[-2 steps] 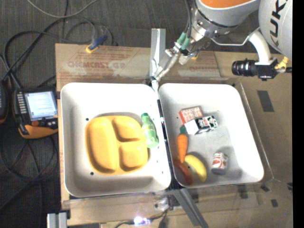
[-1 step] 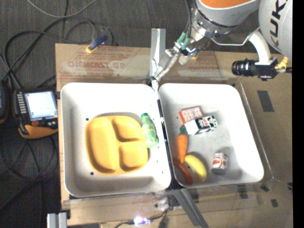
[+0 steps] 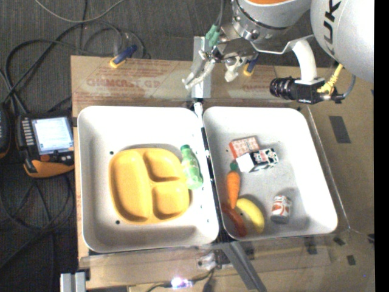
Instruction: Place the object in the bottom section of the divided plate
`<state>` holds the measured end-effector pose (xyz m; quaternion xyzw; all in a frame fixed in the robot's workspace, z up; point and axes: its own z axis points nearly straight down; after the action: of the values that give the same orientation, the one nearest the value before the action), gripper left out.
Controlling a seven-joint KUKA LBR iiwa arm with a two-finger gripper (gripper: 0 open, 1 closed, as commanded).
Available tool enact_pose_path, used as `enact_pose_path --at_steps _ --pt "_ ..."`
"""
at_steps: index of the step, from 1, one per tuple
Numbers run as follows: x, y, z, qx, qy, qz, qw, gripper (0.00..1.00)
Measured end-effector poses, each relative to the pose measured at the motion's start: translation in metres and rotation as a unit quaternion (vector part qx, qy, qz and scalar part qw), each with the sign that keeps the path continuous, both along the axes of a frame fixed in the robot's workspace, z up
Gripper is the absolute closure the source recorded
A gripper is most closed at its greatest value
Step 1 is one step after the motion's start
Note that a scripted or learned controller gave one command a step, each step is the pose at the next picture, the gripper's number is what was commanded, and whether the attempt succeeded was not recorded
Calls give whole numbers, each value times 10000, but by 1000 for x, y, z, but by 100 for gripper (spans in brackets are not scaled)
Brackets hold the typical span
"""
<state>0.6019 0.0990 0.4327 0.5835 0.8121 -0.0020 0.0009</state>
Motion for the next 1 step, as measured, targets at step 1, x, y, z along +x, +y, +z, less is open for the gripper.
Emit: enact_pose_path --at_steps 1 --pt "38 4 0 -8 -4 -2095 9778 0"
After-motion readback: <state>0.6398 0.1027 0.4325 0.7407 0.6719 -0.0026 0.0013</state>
